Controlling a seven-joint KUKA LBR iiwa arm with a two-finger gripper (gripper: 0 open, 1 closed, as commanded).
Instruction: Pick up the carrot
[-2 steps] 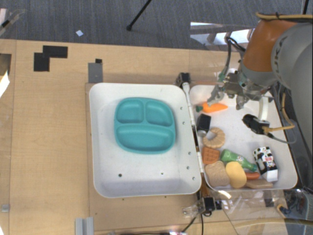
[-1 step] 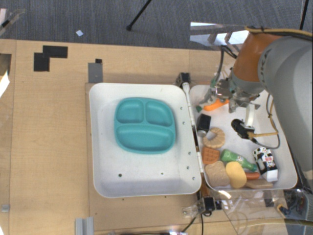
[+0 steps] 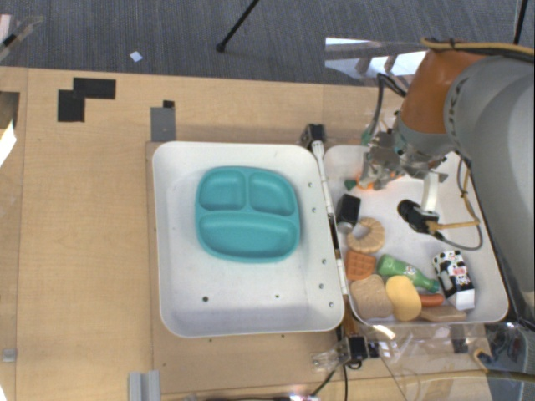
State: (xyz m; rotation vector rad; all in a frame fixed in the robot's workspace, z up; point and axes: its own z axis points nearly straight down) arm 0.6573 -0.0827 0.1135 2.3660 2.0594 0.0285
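The arm is reaching over the back of the right bin (image 3: 501,312), and its hand (image 3: 380,174) is hanging low near that bin's far left corner. Whether the hand is open or closed cannot be told, since the wrist is covering it. A small orange sliver (image 3: 368,180) is showing just beside the hand, but it is too small to name. The clearer candidate for the carrot (image 3: 432,301) is lying at the front of the right bin, an orange-red piece tucked under the green vegetable (image 3: 405,272) and just beside the yellow lemon-like toy (image 3: 403,296), its long axis running roughly along the bin's front wall. That is putting the carrot well apart from the hand, toward the bin's near side. The left bin (image 3: 167,224) is carrying a teal divided plate (image 3: 247,213).
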